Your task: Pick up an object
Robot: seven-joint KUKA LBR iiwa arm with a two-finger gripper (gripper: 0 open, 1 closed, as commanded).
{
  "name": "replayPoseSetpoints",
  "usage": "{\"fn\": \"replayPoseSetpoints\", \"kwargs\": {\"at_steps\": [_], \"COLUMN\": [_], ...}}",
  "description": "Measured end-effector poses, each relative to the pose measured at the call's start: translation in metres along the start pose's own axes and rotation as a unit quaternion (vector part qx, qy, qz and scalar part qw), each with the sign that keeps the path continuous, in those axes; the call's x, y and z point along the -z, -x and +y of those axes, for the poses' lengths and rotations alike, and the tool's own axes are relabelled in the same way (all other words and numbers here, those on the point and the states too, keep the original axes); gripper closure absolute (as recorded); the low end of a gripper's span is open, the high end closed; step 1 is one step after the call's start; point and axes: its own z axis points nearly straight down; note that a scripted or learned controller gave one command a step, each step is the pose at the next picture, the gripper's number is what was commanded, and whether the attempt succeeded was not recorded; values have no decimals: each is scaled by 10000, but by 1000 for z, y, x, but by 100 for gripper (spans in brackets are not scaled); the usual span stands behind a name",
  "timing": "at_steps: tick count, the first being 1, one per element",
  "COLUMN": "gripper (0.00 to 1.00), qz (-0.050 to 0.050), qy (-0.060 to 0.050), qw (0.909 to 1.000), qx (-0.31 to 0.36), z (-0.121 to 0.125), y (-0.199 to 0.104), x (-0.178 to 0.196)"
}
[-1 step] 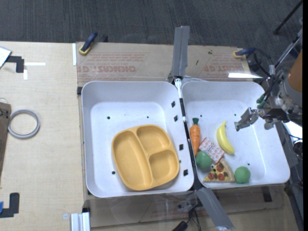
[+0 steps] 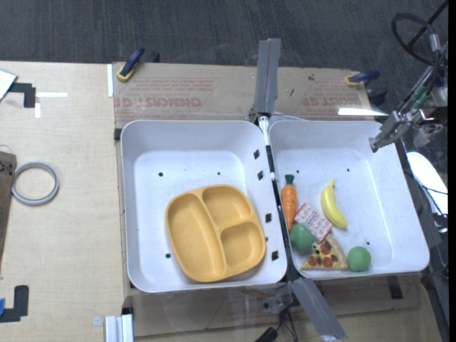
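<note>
The task is at its opening step: nothing has been lifted, and the arm sits back at the far right corner of the right bin (image 2: 399,191), its gripper (image 2: 381,140) hovering over the bin's rim rather than over any object. How wide the gripper stands cannot be told from this view, and nothing can be seen held in it.

The candidates all lie in the near left part of the right bin. A toy carrot (image 2: 288,199) lies along the divider wall, a banana (image 2: 333,205) sits just to its right, and below them cluster a small red-and-white packet (image 2: 313,221), a green ball-like piece (image 2: 301,236), a pizza slice (image 2: 325,256) and a second green ball (image 2: 359,258). The left bin (image 2: 142,191) carries a yellow divided plate (image 2: 214,231).

The next move likely calls for choosing one target and bringing the gripper over it. The banana looks the easiest choice, since it lies apart from its neighbours; the carrot hugs the wall and the packet cluster is tightly packed.
</note>
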Motion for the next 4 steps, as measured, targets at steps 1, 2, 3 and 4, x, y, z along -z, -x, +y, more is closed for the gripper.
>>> {"fn": "replayPoseSetpoints", "kwargs": {"at_steps": [1,2,3,4], "gripper": [0,0,0,100], "qz": [5,9,-2,-2], "qy": [-13,-12,37,51], "qw": [10000,10000,9999,9999], "qx": [-67,59,157,147], "z": [56,3,11,13], "y": [-5,-6,-7,-7], "x": [-118,-212,-293,-283]}}
